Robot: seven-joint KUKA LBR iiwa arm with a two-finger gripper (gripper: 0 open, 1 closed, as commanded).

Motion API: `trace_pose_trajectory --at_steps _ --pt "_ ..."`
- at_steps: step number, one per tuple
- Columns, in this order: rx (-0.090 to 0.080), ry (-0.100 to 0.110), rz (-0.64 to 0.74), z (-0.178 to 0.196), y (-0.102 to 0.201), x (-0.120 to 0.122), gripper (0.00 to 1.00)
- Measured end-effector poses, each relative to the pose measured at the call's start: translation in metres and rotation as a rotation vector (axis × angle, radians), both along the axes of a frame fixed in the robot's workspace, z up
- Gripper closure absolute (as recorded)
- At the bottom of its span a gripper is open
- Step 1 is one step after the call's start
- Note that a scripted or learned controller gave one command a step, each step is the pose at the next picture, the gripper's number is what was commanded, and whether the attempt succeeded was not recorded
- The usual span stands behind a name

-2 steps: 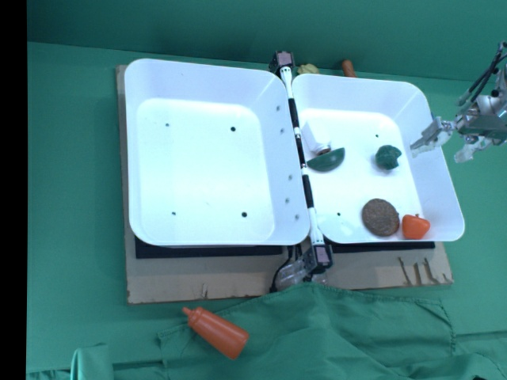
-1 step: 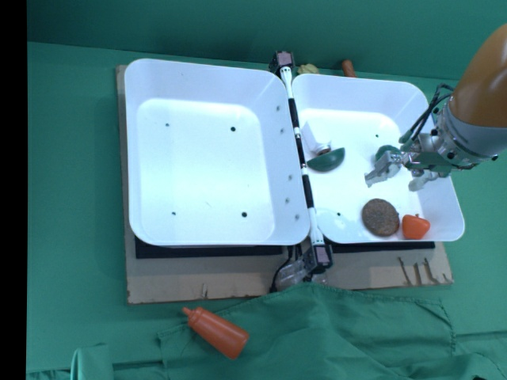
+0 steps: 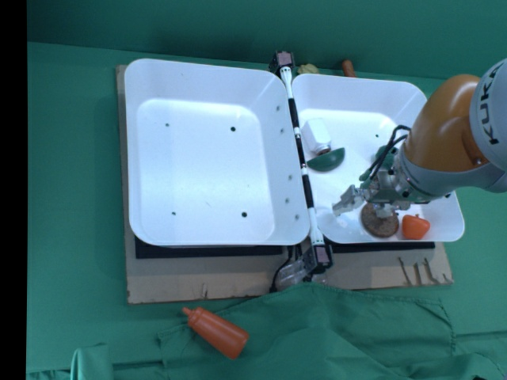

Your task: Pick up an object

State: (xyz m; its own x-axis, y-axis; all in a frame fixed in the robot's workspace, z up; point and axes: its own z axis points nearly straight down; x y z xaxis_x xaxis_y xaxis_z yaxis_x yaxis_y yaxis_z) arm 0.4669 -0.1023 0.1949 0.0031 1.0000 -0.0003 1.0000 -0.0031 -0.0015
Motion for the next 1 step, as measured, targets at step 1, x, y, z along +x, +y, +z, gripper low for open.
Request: trace_pose_trajectory --at_steps 1 --pt "-0.005 -0.02 -0.004 -0.0099 -0.0745 0.0046 0.0"
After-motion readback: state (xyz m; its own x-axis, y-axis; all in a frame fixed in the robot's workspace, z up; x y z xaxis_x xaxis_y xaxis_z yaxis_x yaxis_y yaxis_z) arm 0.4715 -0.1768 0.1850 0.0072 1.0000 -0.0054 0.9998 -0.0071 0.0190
